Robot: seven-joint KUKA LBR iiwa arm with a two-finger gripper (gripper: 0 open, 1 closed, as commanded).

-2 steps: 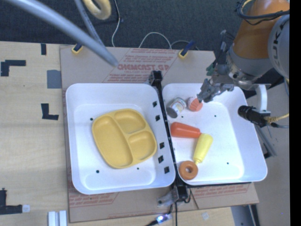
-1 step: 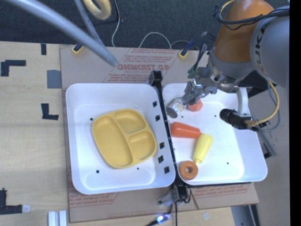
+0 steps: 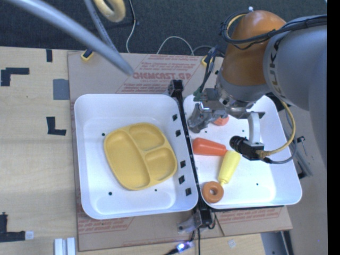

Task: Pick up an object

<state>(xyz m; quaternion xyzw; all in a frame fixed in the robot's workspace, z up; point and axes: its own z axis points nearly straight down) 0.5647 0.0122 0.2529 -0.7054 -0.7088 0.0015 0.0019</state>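
The right bin (image 3: 276,193) holds an orange carrot (image 3: 208,147), a yellow corn-like piece (image 3: 228,167), an orange ring (image 3: 213,192) and a red object (image 3: 220,120) partly hidden under the gripper. My gripper (image 3: 200,119) hangs low over the bin's upper left part, just above the carrot and beside the red object. The arm's grey body and orange band cover the bin's far side.
The left bin (image 3: 87,142) holds a yellow divided plate (image 3: 139,155). A black divider (image 3: 182,137) runs between the bins. A grey pole (image 3: 64,23) crosses the upper left, and cables lie behind the bins.
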